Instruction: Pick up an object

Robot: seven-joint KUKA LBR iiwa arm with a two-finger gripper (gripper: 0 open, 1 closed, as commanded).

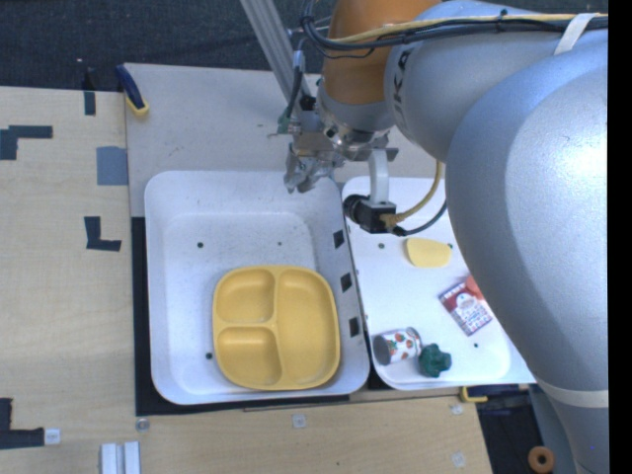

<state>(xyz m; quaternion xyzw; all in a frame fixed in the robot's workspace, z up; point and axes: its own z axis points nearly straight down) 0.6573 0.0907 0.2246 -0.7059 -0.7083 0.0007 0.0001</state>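
A yellow divided plate (276,326) lies in the left bin (178,265). The right bin (395,284) holds a yellow flat piece (428,253), a small red packet (466,307), a little white-and-red can (397,347) and a green lump (434,361). My gripper (304,177) hangs over the far edge of the left bin, near the wall between the bins. It is well above and behind the plate. I see nothing between its fingers.
The grey arm with its orange band (370,28) covers the right bin's far and right parts. A metal pole (267,28) slants in from the top. A blue-and-yellow clamp (132,92) sits at the bench's far left corner.
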